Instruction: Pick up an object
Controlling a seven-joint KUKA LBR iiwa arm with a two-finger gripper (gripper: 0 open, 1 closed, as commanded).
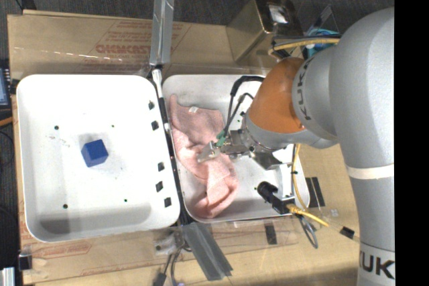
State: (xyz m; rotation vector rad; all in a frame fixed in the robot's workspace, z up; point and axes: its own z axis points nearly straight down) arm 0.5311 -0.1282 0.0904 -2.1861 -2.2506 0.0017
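Right now my gripper (213,149) hangs low over the pink cloth (201,154) in the right bin (201,85), a little right of the frame's centre. My jaws sit at the cloth's right-hand edge, about halfway down its length, and a small fold seems to lie at their tips. They look narrow, but I cannot tell whether any cloth is really pinched between them, so I will not claim a hold.

That cloth is the thing nearest to me. It runs as a rumpled strip from the upper left of the right bin down toward the bin's lower edge, close along the wall shared with the left bin (40,94). I judge it light, soft and limp: it will not resist a squeeze, nor slip like something hard, but it will sag and trail when raised. A flat single layer would likely slide out of my jaws. The better place is a raised ridge or bunched fold, such as the thick wrinkle near the middle or the rolled lump at the strip's lower end, where several layers stack up. Nothing about it seems fragile, so a firm close should do no harm.

Well apart, in the left bin, a small blue cube (95,152) sits alone toward the centre left of the frame. It looks stiff and flat-sided, easy to clamp across two opposite faces.
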